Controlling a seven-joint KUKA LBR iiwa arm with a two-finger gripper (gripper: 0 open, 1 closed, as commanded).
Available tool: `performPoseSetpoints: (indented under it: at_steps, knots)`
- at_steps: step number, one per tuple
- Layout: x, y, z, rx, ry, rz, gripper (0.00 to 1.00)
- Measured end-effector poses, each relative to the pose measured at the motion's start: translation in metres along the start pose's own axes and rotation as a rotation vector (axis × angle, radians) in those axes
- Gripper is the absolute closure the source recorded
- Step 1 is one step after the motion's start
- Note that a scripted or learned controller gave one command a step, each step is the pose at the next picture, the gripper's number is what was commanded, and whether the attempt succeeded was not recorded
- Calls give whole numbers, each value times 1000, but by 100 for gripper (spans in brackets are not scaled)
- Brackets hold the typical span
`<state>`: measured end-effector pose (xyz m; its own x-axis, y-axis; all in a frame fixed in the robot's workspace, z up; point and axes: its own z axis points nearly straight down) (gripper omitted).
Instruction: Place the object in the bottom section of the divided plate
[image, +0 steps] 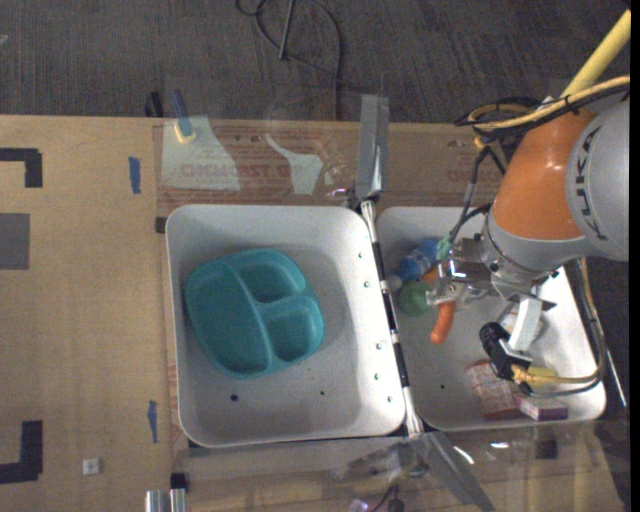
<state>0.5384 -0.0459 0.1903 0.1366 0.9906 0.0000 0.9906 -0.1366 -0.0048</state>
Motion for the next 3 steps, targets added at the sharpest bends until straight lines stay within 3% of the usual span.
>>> performPoseSetpoints:
  at_steps: [1,2,3]
  knots:
    - [56,-37,8,3,0,128,100]
    - [131,22,-30,-3,-2,92,100]
    - [183,20,-47,-3,-2,89,100]
